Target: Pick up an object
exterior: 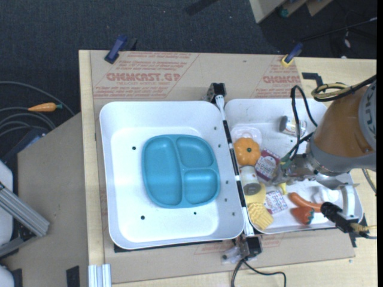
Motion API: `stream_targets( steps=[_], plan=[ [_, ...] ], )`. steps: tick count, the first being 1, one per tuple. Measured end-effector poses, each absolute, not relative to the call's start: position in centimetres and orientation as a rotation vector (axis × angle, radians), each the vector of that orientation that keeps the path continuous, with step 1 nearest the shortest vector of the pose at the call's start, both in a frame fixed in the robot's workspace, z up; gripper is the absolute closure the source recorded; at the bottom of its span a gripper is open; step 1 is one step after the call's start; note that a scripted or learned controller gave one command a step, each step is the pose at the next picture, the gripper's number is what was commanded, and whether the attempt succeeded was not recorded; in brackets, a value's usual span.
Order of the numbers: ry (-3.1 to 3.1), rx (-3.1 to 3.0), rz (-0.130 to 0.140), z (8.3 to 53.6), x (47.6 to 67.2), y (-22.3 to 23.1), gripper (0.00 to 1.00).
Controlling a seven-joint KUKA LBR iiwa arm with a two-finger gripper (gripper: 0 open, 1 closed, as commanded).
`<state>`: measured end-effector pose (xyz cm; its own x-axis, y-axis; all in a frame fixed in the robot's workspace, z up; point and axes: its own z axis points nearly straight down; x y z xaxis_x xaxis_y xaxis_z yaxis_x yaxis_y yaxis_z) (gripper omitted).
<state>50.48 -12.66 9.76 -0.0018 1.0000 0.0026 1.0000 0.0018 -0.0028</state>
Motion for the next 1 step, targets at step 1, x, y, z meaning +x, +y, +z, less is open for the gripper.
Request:
stream_targets(
  steps=[1],
  plan=[
    [-2.222, -2.22, -0.001, 18.47, 48.83, -6.66, 1.0]
  ],
)
